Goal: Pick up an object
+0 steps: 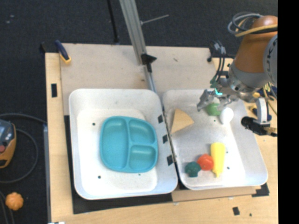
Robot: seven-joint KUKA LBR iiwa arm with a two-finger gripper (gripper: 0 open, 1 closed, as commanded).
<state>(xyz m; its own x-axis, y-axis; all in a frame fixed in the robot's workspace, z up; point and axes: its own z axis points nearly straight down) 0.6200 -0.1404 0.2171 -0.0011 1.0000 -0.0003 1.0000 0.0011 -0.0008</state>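
In the right bin [247,162] lie a tan wedge [180,120], a yellow cylinder [217,158], a red-orange ball [205,162] and a dark green lump [192,168]. A small green object [213,109] and a white ball [226,115] sit at the bin's upper part. My gripper [212,101] hangs over the upper right bin, right at the green object, with grey fingers [204,100] spread on either side above it. I cannot tell whether the fingers touch the green object.
The left bin [79,106] holds a teal divided plate [128,143]. A metal post [135,29] rises at the back between the bins. An orange ball [14,200] and cables lie off the bench at the left.
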